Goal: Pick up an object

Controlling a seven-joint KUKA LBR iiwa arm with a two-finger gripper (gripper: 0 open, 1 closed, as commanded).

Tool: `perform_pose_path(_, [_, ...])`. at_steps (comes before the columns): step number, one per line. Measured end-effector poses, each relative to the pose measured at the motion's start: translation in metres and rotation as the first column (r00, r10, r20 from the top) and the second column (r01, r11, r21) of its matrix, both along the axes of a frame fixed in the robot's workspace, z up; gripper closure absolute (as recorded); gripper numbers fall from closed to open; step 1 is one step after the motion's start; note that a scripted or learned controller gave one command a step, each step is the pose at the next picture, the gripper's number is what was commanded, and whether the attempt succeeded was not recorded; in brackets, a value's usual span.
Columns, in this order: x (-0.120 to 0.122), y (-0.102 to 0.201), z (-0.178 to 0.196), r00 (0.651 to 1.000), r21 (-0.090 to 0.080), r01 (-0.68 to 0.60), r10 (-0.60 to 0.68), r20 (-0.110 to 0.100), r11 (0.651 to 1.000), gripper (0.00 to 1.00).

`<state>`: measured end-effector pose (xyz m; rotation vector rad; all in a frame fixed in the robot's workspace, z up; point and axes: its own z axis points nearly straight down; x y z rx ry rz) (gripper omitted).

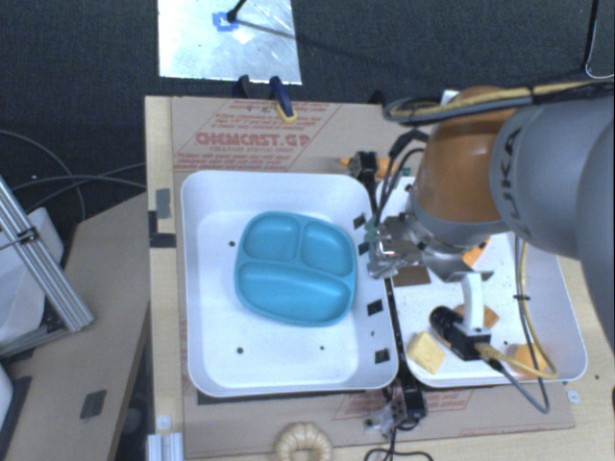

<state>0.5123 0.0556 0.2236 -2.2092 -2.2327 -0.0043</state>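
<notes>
My gripper hangs low over the left part of the right bin, close to the wall between the two bins. The bulky grey and orange wrist covers most of it. A small brown flat piece lies just beneath it. A pale yellow block rests near the bin's front edge. Small orange pieces show beside the arm, and another orange bit peeks out further back. I see nothing held.
A blue divided plate lies in the middle of the left bin. A tan piece sits at the right bin's front. A cardboard sheet lies behind the bins, and a beige ring in front.
</notes>
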Motion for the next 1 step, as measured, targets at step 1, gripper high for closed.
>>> perform_pose_path(1, [-0.0086, -0.0134, 0.0080, 1.000, -0.001, 0.010, -0.010, 0.000, 1.000, 1.00])
